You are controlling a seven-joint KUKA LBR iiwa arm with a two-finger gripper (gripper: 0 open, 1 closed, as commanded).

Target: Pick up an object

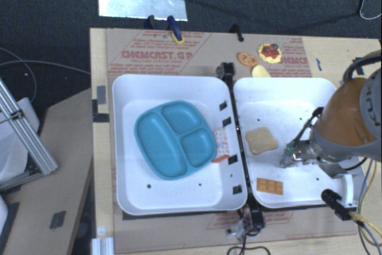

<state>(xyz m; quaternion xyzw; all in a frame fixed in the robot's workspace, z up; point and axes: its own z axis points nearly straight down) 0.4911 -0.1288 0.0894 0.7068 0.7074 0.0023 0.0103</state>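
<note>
In the right bin (pixel 310 89) lie a tan slice of toy bread (pixel 261 141) and, nearer the front, a small orange cracker (pixel 269 187). My gripper (pixel 290 157) hangs low over the right bin's floor, just right of the bread and up and to the right of the cracker. Nothing shows between its tips. The grey arm with its orange band (pixel 349 113) covers the bin's right side.
The left bin (pixel 128 188) holds a blue divided plate (pixel 175 138) with a small red-and-white piece (pixel 222 143) at its right edge. Behind the bins, on the cardboard, sit several small toy foods (pixel 261 60). A black divider (pixel 237 128) separates the bins.
</note>
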